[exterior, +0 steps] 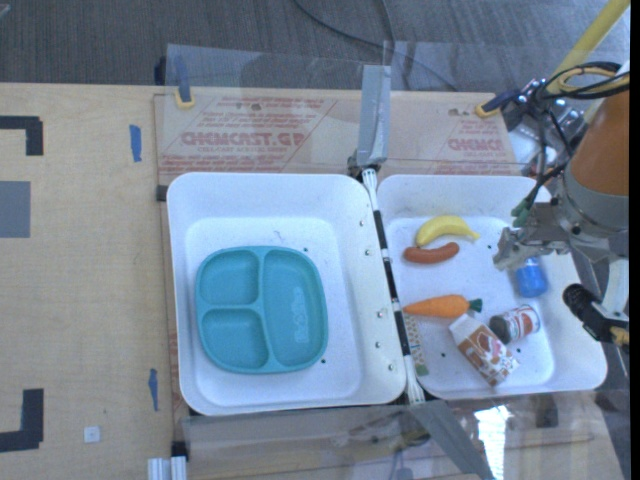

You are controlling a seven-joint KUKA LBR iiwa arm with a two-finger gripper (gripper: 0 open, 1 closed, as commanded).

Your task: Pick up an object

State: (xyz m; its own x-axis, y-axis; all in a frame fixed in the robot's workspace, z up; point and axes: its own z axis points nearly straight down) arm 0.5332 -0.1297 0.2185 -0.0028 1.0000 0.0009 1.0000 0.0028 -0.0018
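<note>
Right bin [575,363]: banana [446,230], sausage [431,254], carrot [436,307], can [514,323], carton [484,350]. Gripper [516,253] above blue object [530,277]; finger state cannot be told. Carrot probably light, rigid; grip mid-body.

A teal divided plate [262,309] is seen lying in the left white bin [190,208] on a pale wooden tabletop [80,268]. Printed cardboard [250,133] is laid beneath the bins, blue tape strips [135,143] are stuck to the wood, and a black cable [340,28] is looped across the grey floor.
</note>
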